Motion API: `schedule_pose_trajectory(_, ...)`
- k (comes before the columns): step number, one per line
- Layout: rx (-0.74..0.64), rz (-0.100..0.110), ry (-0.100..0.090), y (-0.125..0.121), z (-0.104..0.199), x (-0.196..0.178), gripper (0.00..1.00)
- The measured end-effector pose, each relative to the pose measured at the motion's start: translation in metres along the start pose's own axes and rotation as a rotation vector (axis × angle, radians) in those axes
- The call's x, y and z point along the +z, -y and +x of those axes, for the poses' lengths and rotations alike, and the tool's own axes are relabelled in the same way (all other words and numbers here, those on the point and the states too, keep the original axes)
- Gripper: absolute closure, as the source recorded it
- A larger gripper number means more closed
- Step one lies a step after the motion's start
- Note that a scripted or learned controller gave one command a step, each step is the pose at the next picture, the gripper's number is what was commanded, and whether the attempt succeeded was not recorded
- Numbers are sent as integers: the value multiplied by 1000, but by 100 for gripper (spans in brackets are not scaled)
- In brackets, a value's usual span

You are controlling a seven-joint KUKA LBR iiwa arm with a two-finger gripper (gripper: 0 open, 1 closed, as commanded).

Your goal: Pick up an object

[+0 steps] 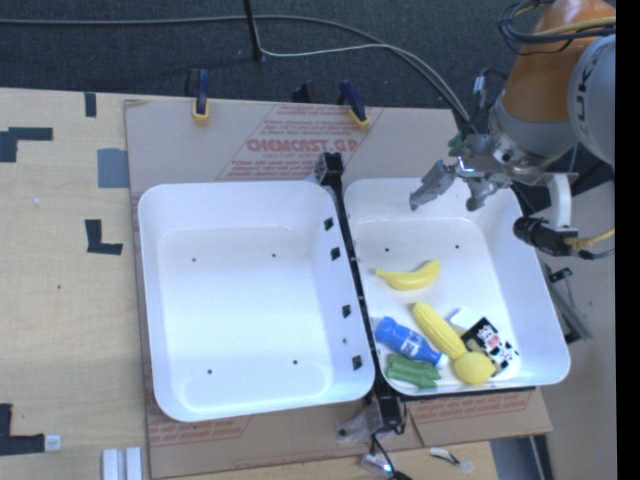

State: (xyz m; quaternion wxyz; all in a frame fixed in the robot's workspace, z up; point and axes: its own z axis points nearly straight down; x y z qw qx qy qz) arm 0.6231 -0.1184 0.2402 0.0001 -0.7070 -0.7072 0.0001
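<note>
Green toy (412, 372) sits lowest in the right bin (520, 268); my gripper (451, 193) hovers upper right, fingers spread, apparently grasping nothing.

a light wooden table (60, 268) carries a sheet of brown cardboard (290, 143) with red print, held at its far edge by two clamps (201, 101) with yellow and blue parts. dark tape patches (98, 236) and a grey one mark the wood toward the table's left edge. beyond the far edge lies dark carpeted floor (120, 18), crossed by a black cable (330, 33) that curves over toward the right. light is even and soft.
</note>
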Motion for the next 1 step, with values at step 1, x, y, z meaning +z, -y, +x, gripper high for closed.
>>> schedule_pose_trajectory(1,5,8,0,-3,-67,84,0)
